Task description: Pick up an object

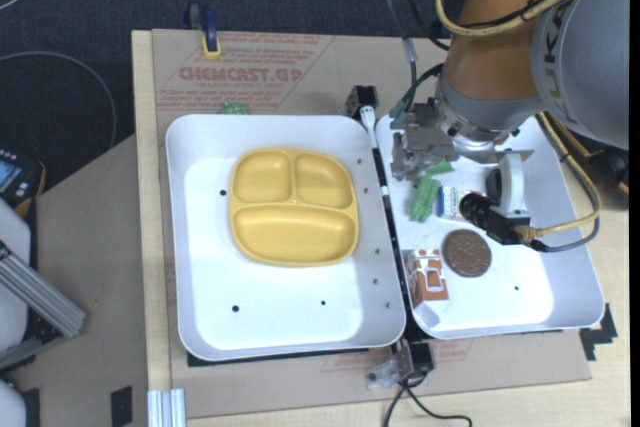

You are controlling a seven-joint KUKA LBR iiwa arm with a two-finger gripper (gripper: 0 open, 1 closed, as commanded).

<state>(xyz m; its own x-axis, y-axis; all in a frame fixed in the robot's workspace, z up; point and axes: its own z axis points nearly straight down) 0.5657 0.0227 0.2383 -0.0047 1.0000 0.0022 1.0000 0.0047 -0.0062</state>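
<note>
Orange packet (430,276), brown disc (467,252) below jaws (412,158).

Yellow plate (294,206) in left bin (200,315); arm (500,45) over right bin (560,305) — green object (427,198) below.

Plastic everywhere we look

We see glossy white plastic bins (200,245), a smooth matt yellow plastic tray (294,207), and a bench (150,115) topped with rough brown cardboard.

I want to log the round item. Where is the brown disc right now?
The brown disc lies in the right bin, toward its front, just right of the orange and white packet and below the green object.
</note>
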